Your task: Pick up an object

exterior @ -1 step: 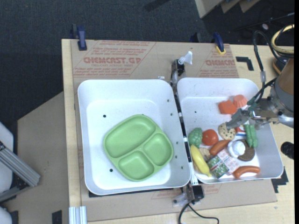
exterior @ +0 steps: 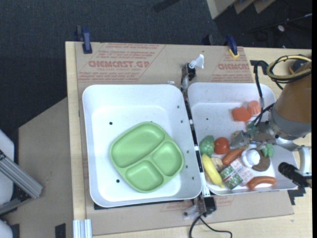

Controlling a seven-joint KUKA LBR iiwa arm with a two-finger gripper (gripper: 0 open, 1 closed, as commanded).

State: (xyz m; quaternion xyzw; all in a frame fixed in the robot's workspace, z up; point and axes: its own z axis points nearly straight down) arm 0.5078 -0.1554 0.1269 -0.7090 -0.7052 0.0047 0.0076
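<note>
The left bin (exterior: 94, 133) holds a green divided plate (exterior: 146, 156). The right bin (exterior: 218, 95) holds toy food: an orange block (exterior: 242, 113), banana (exterior: 211, 170), sausage (exterior: 261, 182), carrot (exterior: 232, 156), tomato (exterior: 221, 145). The arm (exterior: 292, 108) hangs low over this pile; its gripper (exterior: 247, 139) sits just beside the carrot, and I cannot tell its grip.

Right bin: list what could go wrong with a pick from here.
The toy food lies packed together: banana, tomato, carrot and a small box touch or nearly touch, so the gripper may nudge neighbours or catch two. The orange block sits near the bin wall, which could block a grasp.
</note>
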